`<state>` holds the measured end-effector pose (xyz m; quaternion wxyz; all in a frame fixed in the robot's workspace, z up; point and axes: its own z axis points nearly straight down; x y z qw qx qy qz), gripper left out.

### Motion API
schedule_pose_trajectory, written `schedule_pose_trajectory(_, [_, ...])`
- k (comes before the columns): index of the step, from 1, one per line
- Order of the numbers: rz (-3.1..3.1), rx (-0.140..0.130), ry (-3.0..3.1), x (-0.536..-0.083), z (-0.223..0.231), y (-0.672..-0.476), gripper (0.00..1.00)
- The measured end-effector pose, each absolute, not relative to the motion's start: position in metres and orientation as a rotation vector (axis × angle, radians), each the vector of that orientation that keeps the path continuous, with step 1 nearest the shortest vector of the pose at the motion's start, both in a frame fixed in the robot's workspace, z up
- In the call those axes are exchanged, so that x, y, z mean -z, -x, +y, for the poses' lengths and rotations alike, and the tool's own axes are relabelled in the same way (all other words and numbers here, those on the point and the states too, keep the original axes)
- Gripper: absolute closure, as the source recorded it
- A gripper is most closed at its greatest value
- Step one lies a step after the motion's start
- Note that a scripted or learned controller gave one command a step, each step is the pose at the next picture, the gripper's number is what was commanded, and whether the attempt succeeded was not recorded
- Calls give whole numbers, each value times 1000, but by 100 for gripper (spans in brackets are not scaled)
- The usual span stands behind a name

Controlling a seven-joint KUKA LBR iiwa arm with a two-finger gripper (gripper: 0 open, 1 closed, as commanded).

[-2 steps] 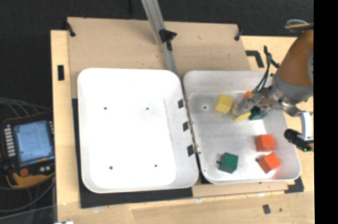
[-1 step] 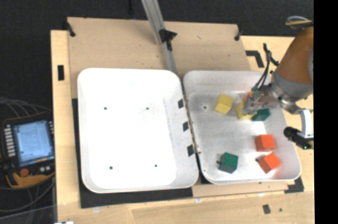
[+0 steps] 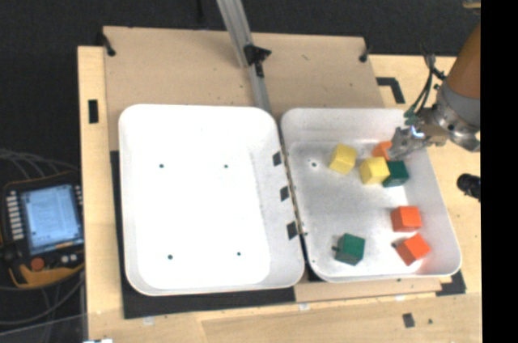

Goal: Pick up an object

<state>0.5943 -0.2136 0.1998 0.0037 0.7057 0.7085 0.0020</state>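
The right bin holds several small blocks. Two yellow blocks lie near its upper middle, with a dark green block touching the second one. My gripper hangs at the bin's upper right, just above a small orange block that it partly hides. Nothing shows as held. Two more orange blocks sit by the right wall, and a second green block lies near the front.
The left bin sits beside the right one, its wall touching at the middle. A slanted metal pole rises behind the bins. A handheld pendant lies off the bench at the left.
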Motion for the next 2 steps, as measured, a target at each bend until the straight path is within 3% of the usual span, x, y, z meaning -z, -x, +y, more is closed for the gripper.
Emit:
schedule_pose_trajectory(1, [2224,-4,-2213,-229,-215,-595,100])
schedule_pose_trajectory(2, [2227,-2,-2214,-235,-165,-584,100])
